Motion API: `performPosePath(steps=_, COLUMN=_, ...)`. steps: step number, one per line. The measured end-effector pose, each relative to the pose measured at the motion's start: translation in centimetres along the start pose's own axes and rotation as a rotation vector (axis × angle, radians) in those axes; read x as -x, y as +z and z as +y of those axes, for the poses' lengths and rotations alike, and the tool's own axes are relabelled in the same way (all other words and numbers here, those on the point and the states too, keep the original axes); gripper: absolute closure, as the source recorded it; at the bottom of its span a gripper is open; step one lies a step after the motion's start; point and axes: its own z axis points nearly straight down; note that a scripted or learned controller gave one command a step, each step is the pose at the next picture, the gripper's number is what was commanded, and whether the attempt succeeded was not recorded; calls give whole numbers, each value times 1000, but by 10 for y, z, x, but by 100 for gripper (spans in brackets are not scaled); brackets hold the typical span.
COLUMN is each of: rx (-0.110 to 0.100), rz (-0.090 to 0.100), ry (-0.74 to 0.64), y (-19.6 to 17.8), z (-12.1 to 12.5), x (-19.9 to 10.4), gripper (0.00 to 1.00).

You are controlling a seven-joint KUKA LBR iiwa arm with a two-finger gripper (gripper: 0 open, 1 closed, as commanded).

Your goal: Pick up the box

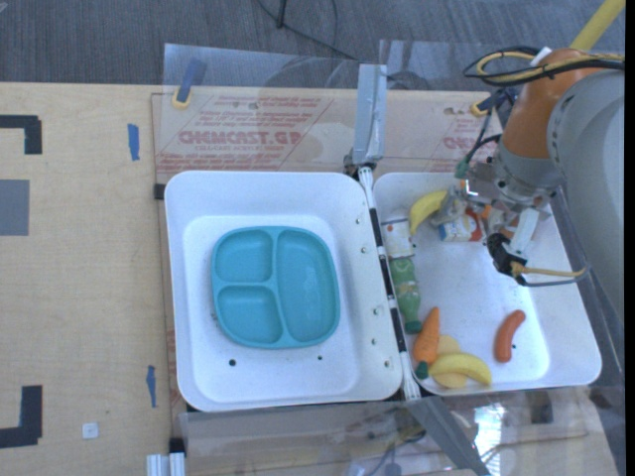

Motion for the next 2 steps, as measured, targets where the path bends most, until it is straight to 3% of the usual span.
performPosePath(steps=1, rx=0, rz=-3, ry=-5, y=-10, z=0, x=-2, gripper=100)
performPosePath(steps=2, rx=21, rz=5, ry=7, y=-111, z=-15, x=-55, gripper=100)
